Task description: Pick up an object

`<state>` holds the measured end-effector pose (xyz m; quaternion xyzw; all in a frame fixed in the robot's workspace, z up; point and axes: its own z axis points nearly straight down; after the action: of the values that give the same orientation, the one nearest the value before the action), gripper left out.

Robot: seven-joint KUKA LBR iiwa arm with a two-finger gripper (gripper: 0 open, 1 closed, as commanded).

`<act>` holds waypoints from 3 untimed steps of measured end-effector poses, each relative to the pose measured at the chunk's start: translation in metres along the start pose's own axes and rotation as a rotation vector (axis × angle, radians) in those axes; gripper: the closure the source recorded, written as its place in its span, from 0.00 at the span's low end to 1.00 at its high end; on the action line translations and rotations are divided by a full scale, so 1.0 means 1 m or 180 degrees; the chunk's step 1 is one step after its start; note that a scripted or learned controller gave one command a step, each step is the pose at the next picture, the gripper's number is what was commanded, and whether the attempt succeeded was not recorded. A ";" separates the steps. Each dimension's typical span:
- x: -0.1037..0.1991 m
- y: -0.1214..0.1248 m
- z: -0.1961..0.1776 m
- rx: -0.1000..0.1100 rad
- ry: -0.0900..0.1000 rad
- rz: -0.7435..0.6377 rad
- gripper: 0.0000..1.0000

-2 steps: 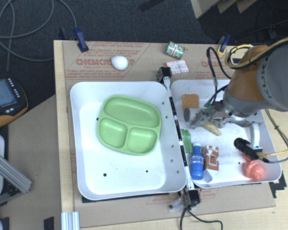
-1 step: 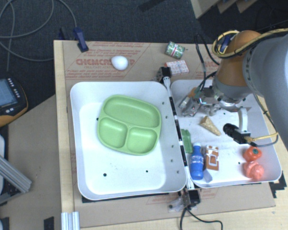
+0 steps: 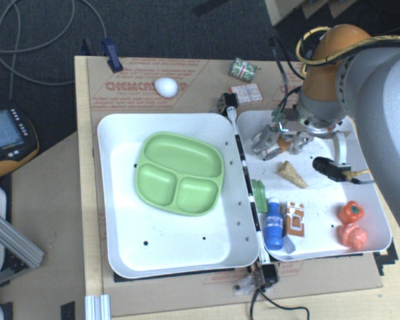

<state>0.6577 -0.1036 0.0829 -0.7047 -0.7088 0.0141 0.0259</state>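
**Gripper low in the right bin, nothing seen in its grasp**

Nearest the camera, in the front part of the right bin (image 3: 320,195), a blue bottle (image 3: 273,224) lies close to the left wall. A small orange and white box (image 3: 295,220) sits just beside it. At the front right corner are an orange tomato-like toy (image 3: 351,213) and, touching it on the near side, a pink toy (image 3: 353,235). A thin green stick (image 3: 258,195), perhaps a marker, lies along the left wall just behind the bottle.

Further back, a tan cone (image 3: 293,173) lies on its side near the middle of the bin, apart from the other pieces. The gripper (image 3: 272,143) hangs low just behind the cone, in the bin's back left part. I cannot tell whether it is open or closed, and no object shows in its grasp. The grey arm (image 3: 380,112) comes in from the right, its orange band (image 3: 330,59) above the wrist.

The left bin (image 3: 120,179) holds a pale green divided plate (image 3: 180,173) with three compartments, right side up.

Behind the bins, on the printed cardboard sheet (image 3: 187,69), lie a white egg (image 3: 165,87), a small printed packet (image 3: 247,93) and a little green can (image 3: 243,69). A blue clip (image 3: 111,55) sits at the far left corner.
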 end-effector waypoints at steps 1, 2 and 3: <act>0.002 0.000 0.000 -0.0013 -0.0021 0.0013 0.00; 0.008 0.002 -0.002 -0.0050 -0.0044 0.0023 0.00; 0.006 0.003 -0.002 -0.0054 -0.0026 0.0011 0.00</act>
<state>0.6604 -0.0978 0.0847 -0.7061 -0.7078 0.0110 0.0170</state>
